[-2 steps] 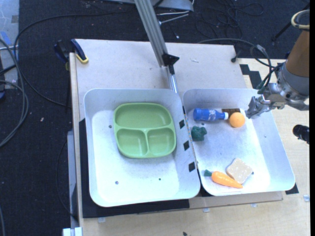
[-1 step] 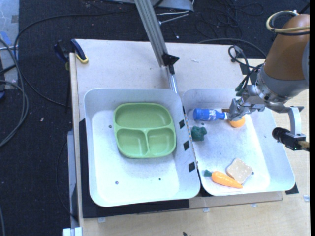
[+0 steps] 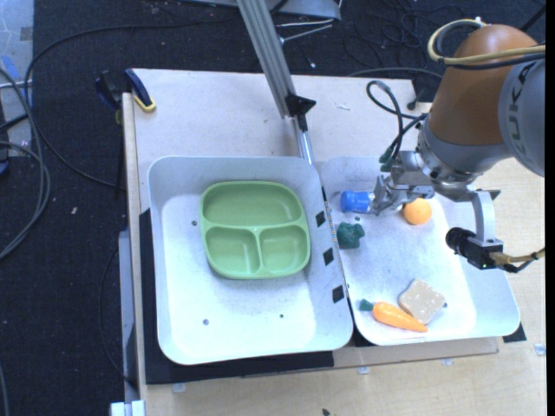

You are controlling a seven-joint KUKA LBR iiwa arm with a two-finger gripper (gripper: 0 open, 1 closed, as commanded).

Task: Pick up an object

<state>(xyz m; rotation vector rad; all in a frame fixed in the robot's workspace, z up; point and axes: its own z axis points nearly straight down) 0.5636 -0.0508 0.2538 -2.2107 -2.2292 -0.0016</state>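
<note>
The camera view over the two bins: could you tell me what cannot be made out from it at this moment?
- Gripper: its fingers lie under the wrist, so their state is unreadable.
- Blue object: small and blurred; contact with the gripper cannot be judged.
- Orange ball: partly overlapped by the arm.
- Dark green object: too small and blurred to identify.
- Right bin: its far corner is covered by the arm.

Right bin's got a blue block [image 3: 355, 201] by an orange ball [image 3: 418, 212], dark green lump [image 3: 349, 235] below them, plus a toy carrot [image 3: 397, 316] touching a tan sponge-like block [image 3: 421, 300].
</note>
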